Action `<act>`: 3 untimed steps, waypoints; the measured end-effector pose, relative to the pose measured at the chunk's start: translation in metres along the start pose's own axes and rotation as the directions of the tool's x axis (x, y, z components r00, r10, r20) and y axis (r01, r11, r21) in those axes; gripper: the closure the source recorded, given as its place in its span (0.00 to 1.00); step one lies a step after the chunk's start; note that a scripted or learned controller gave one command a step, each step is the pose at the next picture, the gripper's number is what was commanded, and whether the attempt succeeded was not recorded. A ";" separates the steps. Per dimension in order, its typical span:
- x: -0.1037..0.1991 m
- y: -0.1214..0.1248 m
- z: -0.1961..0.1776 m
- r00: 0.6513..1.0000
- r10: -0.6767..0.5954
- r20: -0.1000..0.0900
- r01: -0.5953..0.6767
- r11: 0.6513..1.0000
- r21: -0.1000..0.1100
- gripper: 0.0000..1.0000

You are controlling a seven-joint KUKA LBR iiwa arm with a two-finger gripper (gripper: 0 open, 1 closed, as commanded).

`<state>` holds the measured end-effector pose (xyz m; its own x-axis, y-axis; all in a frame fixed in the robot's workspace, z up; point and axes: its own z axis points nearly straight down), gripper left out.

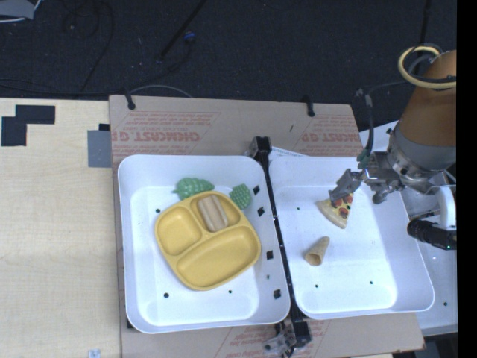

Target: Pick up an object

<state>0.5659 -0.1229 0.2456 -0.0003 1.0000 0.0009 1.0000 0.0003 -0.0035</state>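
Observation:
In the right bin lies a toy pizza slice near the back middle. A tan cone-shaped piece lies in front of it. My gripper reaches in from the right and sits just over the back end of the pizza slice, touching or nearly touching it. In the left bin a yellow divided plate holds a brown bun-like piece in its back compartment. Two green leafy toys lie behind the plate.
A black divider runs between the two bins. The grey arm with its orange band stands over the right bin's far right side. A cardboard sheet lies under the bins.

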 end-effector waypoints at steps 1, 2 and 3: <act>0.003 -0.004 0.044 1.000 0.000 -0.001 0.000 1.000 0.003 0.00; 0.007 -0.008 0.108 1.000 0.000 -0.001 0.000 1.000 0.006 0.00; 0.008 -0.008 0.161 1.000 0.001 0.000 -0.001 1.000 0.000 0.00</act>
<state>0.5572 -0.1149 0.0850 0.0012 1.0000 0.0009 1.0000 -0.0012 -0.0039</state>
